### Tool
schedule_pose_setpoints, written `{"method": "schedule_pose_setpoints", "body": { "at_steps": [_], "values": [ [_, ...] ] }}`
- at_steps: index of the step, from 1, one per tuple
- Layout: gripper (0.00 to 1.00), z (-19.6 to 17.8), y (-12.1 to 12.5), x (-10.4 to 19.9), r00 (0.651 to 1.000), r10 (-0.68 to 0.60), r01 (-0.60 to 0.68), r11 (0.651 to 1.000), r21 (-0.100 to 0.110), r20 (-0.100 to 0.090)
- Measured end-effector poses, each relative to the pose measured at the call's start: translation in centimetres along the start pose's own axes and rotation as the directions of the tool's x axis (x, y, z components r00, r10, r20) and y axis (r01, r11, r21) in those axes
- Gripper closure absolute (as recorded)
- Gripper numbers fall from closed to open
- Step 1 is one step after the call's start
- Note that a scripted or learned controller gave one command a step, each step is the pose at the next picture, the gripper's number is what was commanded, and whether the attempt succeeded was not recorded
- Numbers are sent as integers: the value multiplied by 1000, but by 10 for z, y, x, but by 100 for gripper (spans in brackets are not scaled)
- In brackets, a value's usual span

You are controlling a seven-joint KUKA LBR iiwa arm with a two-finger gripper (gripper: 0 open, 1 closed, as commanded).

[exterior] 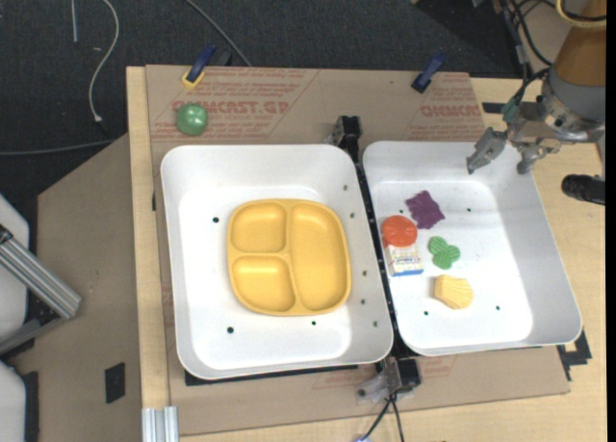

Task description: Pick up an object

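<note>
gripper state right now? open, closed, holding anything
Gripper: open, nothing between its fingers, above the far right corner of the right bin.

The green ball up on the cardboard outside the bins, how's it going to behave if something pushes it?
The green ball looks round and smooth, so it would probably roll freely. It sits on flat cardboard with no rim nearby, so it might run off. It looks small, likely light.
</note>
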State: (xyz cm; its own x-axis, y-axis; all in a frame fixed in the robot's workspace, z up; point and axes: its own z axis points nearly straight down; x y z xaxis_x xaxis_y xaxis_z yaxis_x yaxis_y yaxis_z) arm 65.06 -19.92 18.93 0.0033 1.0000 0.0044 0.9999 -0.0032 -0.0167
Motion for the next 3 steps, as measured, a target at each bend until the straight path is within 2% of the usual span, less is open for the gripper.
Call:
{"method": "schedule_pose_setpoints", "body": {
  "at_steps": [1, 3],
  "values": [
    [0, -10, 3, 1, 1000, -4, 4, 1000, -16, 4],
    [0, 79, 5, -11, 1000, -4, 4, 1000, -13, 3]
  ]
}}
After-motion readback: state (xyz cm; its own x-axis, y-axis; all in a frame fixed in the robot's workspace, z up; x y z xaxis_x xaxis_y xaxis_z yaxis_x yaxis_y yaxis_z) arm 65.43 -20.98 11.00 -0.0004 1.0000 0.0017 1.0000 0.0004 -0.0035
